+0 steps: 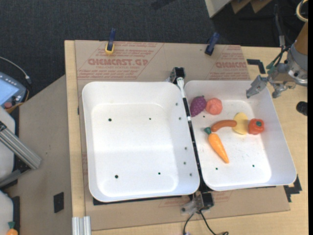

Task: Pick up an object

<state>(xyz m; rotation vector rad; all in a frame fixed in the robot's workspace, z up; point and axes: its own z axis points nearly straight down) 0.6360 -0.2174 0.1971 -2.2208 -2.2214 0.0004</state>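
The jaws [267, 88] sat at the upper right of the frame, over the top right corner of the right bin [281, 151], w/ two grey fingers [256, 87] spread apart & nothing between them, so released. One finger pointed down-left over the bin's rim, the other hung just right of it. Above them the grey wrist ran off the right edge of the frame.

Nearest to the jaws, down & left inside the right bin, lay the toy food in a loose cluster. A red tomato [256, 126] sat touching a yellow piece [241, 123], approx mid-right of the bin. A reddish sausage [222, 125] lay just left of the yellow piece, touching it, slanted. Below that an orange carrot [219, 147] lay diagonally, green end up-left. Higher up, a pink-orange round fruit [213, 106] sat beside a purple bunch of grapes [197, 105], which was near the bin's left wall. All were well apart from the jaws.

Left bin [88, 131] took the centre-left of the frame, its right edge against the right bin's left edge, w/ a few small dark dots on its floor.

Both bins rested on a brown cardboard sheet [146, 58] w/ red print, held by a yellow-blue clamp [111, 42] & a blue clamp [212, 43] along the top edge, all on the tabletop [303, 146]
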